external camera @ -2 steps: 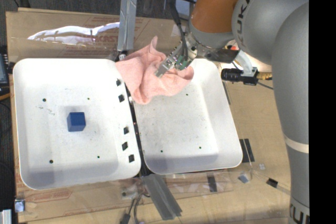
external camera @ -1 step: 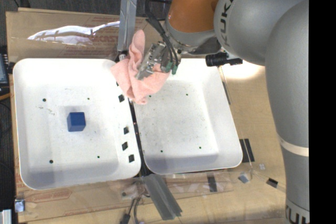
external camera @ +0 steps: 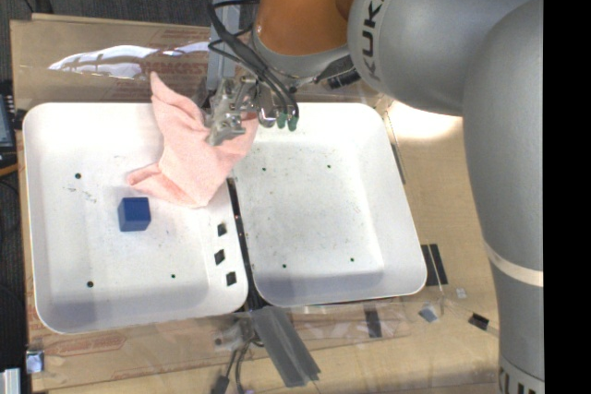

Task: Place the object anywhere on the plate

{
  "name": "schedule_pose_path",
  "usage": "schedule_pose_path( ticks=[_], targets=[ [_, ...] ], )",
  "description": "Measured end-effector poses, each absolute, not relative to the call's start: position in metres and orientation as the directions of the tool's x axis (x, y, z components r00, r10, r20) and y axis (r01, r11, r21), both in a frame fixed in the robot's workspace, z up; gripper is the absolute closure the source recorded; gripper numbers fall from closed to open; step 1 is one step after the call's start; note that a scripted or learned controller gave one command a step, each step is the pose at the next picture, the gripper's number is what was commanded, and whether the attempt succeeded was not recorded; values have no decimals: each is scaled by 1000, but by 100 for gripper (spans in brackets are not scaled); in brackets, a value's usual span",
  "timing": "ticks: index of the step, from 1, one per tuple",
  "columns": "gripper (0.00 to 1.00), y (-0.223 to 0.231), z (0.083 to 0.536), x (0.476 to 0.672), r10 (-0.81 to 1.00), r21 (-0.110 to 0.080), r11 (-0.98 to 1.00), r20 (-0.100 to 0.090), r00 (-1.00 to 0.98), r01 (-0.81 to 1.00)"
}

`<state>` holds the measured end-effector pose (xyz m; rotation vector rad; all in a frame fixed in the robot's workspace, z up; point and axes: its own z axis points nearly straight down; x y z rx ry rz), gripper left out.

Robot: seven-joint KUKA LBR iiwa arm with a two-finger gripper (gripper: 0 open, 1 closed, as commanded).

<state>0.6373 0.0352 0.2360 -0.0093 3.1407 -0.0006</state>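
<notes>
A brown bench (external camera: pixel 434 198) carries two shallow white bins side by side, the left bin (external camera: pixel 55 291) and the right bin (external camera: pixel 397 263), edges nearly touching. A crumpled clear plastic sheet (external camera: pixel 102 62) lies on the bench behind the left bin, and black tape bits (external camera: pixel 434 265) sit by the right bin's near corner

the gripper (external camera: pixel 224 126) hangs over the far edge of the seam between the two white bins, its fingers pinching the upper part of a pink cloth (external camera: pixel 189 154). the cloth drapes down-left from the fingers into the left bin (external camera: pixel 55 291). a blue cube (external camera: pixel 134 213) lies below-left of the fingers, just beside the cloth's lower edge.
</notes>
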Motion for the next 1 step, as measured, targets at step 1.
schedule_pose_path(
  ticks=[1],
  targets=[
    [100,87,234,632,-10,-1,1000,1,-1000,-10]
  ],
)
